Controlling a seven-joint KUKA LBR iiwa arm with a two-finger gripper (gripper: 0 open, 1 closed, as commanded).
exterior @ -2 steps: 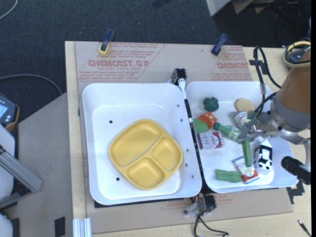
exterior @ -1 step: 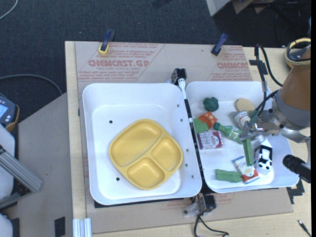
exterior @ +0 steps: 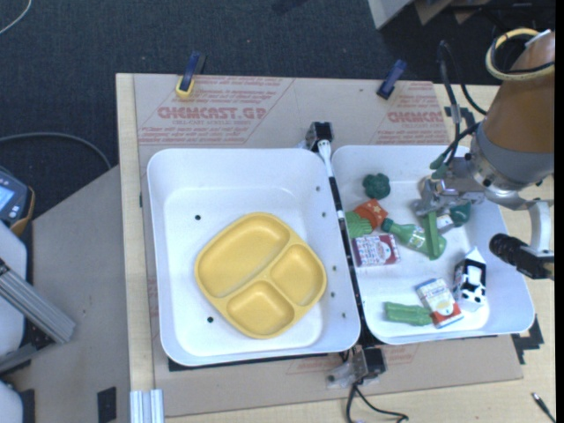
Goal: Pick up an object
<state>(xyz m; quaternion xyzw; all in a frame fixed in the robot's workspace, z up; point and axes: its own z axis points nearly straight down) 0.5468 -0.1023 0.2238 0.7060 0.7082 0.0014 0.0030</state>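
My gripper (exterior: 443, 206) hangs low over the upper right part of the right bin (exterior: 511, 320), reaching in from the right. A dark green object (exterior: 459, 213) lies right at its tip, partly hidden by it. Just left and below it lies a long green vegetable toy (exterior: 421, 237). Around it the bin holds a green broccoli piece (exterior: 377, 184), an orange-red toy (exterior: 368, 211), a red and white packet (exterior: 374, 250), a small carton (exterior: 438, 297), a black and white cow toy (exterior: 472, 282) and a green pickle (exterior: 406, 313).
The left bin (exterior: 176, 192) holds a yellow divided plate (exterior: 261, 274). A black clip (exterior: 319, 134) sits at the top of the wall between the bins. The arm's grey and orange body (exterior: 520, 122) covers the right bin's far right corner.
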